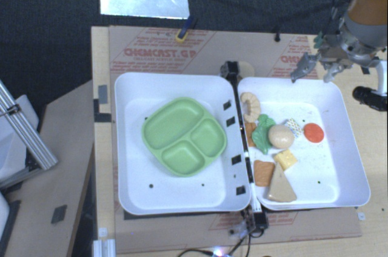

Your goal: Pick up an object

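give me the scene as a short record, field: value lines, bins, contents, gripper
left bin: holds a green divided plate, three compartments, nothing in them
right bin: toy food grouped at its left and centre
right bin contents: red disc, pale round egg-like piece, green leafy piece, yellow cube, beige wedge, orange-brown cracker
gripper: above the right bin's far rim, fingers apart, holding nothing
arm: enters from the right, orange band above the wrist
task state: no object picked up yet

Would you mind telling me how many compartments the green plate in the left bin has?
3. The green plate has one large compartment across its upper left, a smaller one at its right and another at its lower middle. None looks hidden.
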Available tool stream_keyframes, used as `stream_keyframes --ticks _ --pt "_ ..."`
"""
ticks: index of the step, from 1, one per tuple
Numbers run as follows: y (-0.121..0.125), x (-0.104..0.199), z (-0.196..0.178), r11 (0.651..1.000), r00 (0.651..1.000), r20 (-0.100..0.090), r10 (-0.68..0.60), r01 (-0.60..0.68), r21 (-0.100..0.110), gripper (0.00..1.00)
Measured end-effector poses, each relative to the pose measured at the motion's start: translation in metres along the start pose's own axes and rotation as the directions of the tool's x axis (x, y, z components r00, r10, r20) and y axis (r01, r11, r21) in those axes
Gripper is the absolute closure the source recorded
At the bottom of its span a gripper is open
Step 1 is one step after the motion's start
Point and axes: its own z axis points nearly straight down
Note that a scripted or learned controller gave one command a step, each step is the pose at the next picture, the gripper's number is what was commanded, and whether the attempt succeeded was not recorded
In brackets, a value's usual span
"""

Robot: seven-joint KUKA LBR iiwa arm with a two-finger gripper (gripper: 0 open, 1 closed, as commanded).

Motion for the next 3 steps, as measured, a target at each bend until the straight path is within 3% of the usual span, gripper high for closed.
stream_keyframes --ticks 1,3 --pt "0.001 0.0 -0.008 1.0 1.0 0.001 -0.002 0.002 -0.012 0.0" --pt "0.012 -0.002 0.107 1.0 1.0 0.002 0.0 0.0 -0.01 0.0"
